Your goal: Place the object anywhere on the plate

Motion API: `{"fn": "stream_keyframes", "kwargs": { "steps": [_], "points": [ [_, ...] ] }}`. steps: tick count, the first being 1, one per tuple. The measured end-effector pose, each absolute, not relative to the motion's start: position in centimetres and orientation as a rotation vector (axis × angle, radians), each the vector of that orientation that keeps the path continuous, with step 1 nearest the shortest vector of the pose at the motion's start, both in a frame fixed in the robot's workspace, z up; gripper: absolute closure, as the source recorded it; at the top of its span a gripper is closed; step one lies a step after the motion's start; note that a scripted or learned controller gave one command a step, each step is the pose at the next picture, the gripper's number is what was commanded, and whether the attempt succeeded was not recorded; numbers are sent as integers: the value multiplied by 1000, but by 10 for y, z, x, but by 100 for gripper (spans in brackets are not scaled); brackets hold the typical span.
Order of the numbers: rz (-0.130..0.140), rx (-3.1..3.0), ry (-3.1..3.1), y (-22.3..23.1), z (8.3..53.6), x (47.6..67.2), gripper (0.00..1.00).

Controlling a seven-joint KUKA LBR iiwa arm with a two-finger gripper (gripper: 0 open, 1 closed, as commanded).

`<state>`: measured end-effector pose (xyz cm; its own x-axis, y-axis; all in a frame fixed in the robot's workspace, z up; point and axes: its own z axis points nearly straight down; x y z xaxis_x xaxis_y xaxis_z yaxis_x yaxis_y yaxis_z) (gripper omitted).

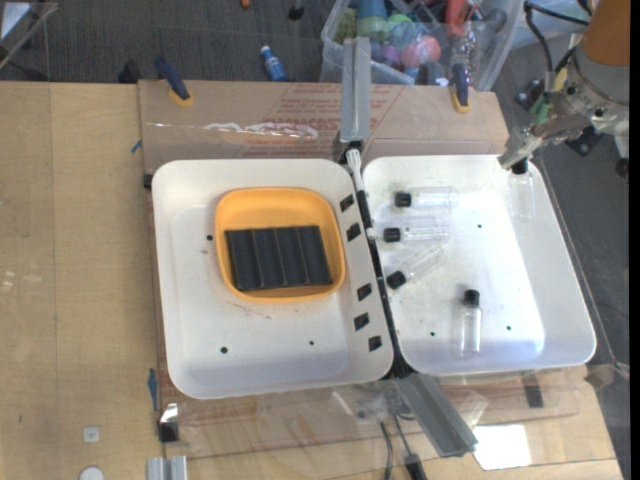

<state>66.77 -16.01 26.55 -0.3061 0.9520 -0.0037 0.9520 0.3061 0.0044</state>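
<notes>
While the arm waits at the far right corner, nothing has been picked up yet.

Because the gripper (pixel 522 158) sits at the top right rim of the right bin (pixel 560 298), small and partly blurred, I cannot tell whether it is spread or closed, and no object shows in it. Four clear vials with black caps lie in that bin: one near the top (pixel 425 199), one just below it (pixel 415 233), a third by the divider (pixel 412 271), and a fourth lower down (pixel 469 320), apart from the others. In the left bin (pixel 180 298) sits the orange plate (pixel 232 216), carrying a dark ribbed block (pixel 278 258). My reading is that the pick is still ahead: the next move calls for descending over one vial, closing across its narrow body, then carrying it over the divider to the plate.
</notes>
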Motion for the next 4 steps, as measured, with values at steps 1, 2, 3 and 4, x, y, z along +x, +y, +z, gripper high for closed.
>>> {"fn": "stream_keyframes", "kwargs": {
  "steps": [1,2,3,4],
  "points": [
    [2,1827,2549,-176,284,668,100],
    [2,1453,2776,-207,346,668,100],
    [1,1223,2885,-222,437,668,100],
    [2,758,3045,-220,437,662,100]
  ]
}}
